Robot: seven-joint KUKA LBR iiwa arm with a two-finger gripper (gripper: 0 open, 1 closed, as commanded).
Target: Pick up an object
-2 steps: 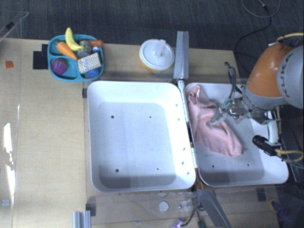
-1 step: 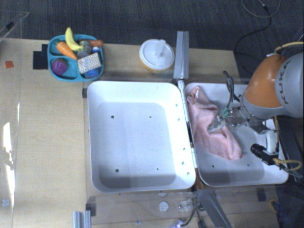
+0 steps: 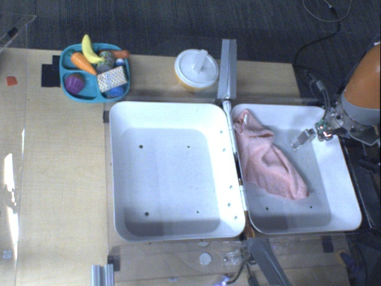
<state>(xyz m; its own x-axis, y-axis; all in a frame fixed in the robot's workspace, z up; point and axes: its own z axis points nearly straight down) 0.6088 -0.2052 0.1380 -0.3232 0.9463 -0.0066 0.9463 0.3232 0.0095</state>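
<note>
1. Camera view: the claw hangs over the right bin, near that bin's far right corner, reaching in from the right under the orange-banded arm. Whether it is spread or pressed together I cannot tell; nothing is visibly pinched in it.
2. The thing to pick is the pink cloth, crumpled in the right bin along its left wall, running from the far left corner toward the bin's middle. Claw and cloth are apart, the cloth lying to the claw's left.
3. To do this well, I judge the claw should travel left until it is over the bulkiest fold, around the cloth's middle, then descend straight.
4. Aim for a raised ridge rather than a flat edge, since thin fabric can slip out.
5. Keep off the bin's left wall and the divider next to the left bin.
</note>
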